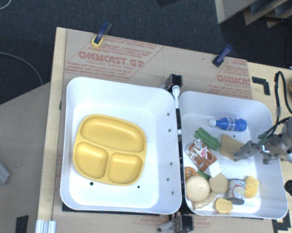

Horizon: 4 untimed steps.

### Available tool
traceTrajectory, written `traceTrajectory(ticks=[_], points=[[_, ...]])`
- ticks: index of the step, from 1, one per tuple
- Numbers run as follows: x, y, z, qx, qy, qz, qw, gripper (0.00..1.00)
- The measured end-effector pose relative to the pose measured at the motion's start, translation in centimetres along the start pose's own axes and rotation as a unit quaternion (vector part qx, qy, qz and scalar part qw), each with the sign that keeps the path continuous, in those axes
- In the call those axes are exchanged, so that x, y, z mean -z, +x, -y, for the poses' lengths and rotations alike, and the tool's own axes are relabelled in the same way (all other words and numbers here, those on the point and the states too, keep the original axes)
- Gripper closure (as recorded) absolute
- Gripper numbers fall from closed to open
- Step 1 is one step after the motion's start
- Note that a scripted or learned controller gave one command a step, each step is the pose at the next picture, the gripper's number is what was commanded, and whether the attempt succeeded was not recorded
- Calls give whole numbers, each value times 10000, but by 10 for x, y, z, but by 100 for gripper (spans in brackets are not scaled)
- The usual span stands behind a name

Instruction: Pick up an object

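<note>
Yellow piece (224,206) lying at right bin's (268,205) near edge. Gripper (249,150) hovering mid-bin beside tan object (230,147) (finger opening: cannot tell), holding nothing visible. Risk: crowded neighbours blocking the fingers, causing a miss.

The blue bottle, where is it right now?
The blue bottle lies on its side near the far edge of the right bin, just beyond the green piece, with the gripper nearby.

We saw a bench (143,61) topped with a brown printed board. On it lay two shallow white bins side by side, the left bin (73,129) and the right bin (271,189) touching along their inner edges.
</note>
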<state>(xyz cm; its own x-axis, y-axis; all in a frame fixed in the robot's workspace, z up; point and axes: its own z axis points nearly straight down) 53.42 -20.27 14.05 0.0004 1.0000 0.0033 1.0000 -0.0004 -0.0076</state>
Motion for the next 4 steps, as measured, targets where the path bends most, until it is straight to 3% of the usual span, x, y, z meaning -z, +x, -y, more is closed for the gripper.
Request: traceTrajectory(ticks=[1, 2, 3, 4], points=[[-54, 1, 1, 1, -2, -1, 10000, 0], [-39, 0, -1, -3, -42, 19, 10000, 100], [23, -3, 3, 2, -76, 36, 10000, 100], [74, 0, -7, 13, -76, 34, 10000, 100]])
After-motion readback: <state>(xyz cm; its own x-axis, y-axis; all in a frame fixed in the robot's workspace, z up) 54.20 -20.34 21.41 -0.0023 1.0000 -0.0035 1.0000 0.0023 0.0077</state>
